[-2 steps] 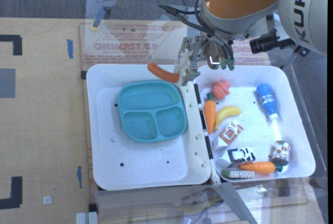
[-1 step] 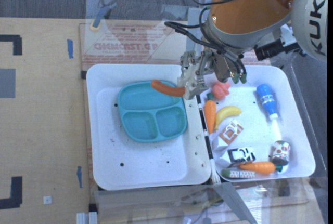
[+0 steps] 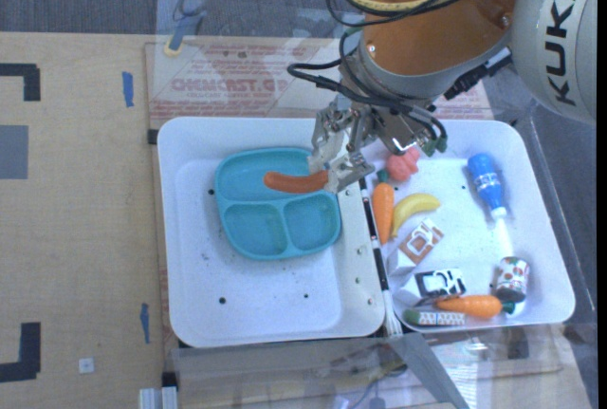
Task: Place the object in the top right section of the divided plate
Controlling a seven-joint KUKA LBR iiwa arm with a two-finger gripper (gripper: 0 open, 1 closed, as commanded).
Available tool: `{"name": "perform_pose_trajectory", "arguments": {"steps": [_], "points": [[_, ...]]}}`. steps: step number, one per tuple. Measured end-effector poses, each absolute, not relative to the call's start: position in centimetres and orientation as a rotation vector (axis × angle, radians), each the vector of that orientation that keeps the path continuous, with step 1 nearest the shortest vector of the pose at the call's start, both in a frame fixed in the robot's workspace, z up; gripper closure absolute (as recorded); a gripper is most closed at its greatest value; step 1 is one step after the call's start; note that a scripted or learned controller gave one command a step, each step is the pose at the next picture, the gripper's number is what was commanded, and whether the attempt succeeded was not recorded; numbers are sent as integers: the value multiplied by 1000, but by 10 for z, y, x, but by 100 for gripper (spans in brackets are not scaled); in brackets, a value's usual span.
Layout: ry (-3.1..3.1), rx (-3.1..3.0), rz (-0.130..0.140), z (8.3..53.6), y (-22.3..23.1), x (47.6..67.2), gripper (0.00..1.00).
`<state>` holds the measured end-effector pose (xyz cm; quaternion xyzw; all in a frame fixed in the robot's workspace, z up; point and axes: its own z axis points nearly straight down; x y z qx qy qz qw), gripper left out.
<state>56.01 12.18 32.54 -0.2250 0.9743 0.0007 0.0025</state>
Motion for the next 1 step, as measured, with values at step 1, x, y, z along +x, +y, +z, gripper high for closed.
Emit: {"name": "perform_pose_trajectory", "arguments": {"steps": [1], "points": [[3043, -743, 2, 326, 99, 589, 100]]}}
